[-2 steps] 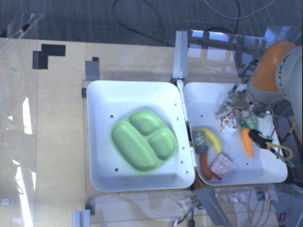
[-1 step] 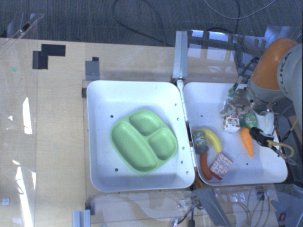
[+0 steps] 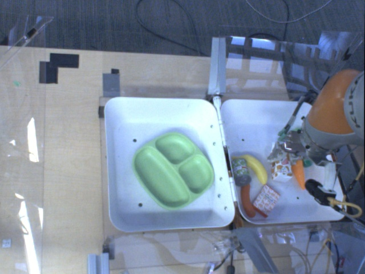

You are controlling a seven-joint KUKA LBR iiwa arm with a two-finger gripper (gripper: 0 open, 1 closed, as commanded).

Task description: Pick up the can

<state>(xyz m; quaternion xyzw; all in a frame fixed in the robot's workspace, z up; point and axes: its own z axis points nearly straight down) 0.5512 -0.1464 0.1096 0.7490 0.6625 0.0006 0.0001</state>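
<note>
Gripper hangs low over the right bin, near a small carton. Can lies apart by the banana. Approach step; next it must shift toward the divider.

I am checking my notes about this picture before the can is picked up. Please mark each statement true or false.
1. The green divided plate lies in the left bin. True.
2. The can lies on the green plate. False: it lies in the right bin, near the divider between the bins.
3. The banana lies beside the can. True.
4. The gripper is over the left bin. False: it is over the right bin.
5. The carrot is in the right bin. True.
</note>
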